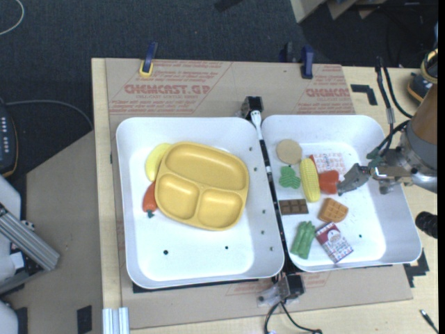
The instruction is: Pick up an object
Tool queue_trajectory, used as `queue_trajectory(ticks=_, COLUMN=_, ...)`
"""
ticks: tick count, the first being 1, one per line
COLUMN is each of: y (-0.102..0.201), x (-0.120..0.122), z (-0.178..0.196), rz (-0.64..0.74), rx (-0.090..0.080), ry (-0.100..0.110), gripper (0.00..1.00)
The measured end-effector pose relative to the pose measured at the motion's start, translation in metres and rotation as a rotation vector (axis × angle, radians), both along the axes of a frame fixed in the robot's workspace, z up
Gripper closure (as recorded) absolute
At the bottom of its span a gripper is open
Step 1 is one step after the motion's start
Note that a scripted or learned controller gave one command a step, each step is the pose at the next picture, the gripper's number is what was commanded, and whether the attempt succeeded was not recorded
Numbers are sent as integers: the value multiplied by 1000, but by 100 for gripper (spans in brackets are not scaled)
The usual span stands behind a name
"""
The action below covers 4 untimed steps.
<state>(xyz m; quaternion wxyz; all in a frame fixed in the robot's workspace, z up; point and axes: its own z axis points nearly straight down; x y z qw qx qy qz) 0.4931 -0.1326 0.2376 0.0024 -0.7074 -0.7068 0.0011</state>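
The tabletop, covered with brown printed cardboard, carries two shallow white plastic bins side by side.

The left bin holds one large yellow three-compartment plastic tray, lying tilted across the bin's middle. It hides most of two items at the bin's left side: one yellow banana-like piece and one red-orange pepper-like piece. Neither can be identified with certainty.

The right bin holds the small toy food items, one of each, clustered in its left half:
- Yellow corn cob, long axis running from the bin's far edge toward its near edge.
- Green ridged vegetable, elongated, leaning from near left to far right, toward the near edge.
- Red-and-white printed packet, just right of the green vegetable.
- Round tan disc, toward the far edge.
- Brown chocolate bar, long axis left to right, beside the left wall.
- Orange waffle square.
- Red block, touching the corn's right side.
- Green leafy piece, left of the corn.
- Flat white printed label, partly covered.

The grey tool reaches in from the right edge, its tips just beside the red block. How far it is opened cannot be told, and nothing is visibly gripped.
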Motion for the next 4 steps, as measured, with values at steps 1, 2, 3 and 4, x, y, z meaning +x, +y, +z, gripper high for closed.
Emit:
queue_trajectory(ticks=1, y=-1, x=-4, z=-63, rz=0, rx=1, ry=3, gripper=0)
queue_trajectory(ticks=2, y=-6, x=-9, z=-124, rz=0, rx=1, ry=2, gripper=0)
queue_trajectory(ticks=3, y=-5, x=-9, z=-155, rz=0, rx=0, ry=-1, gripper=0)
queue_trajectory(ticks=4, y=-6, x=-8, z=-143, rz=-1, rx=-2, ry=-6, gripper=100)
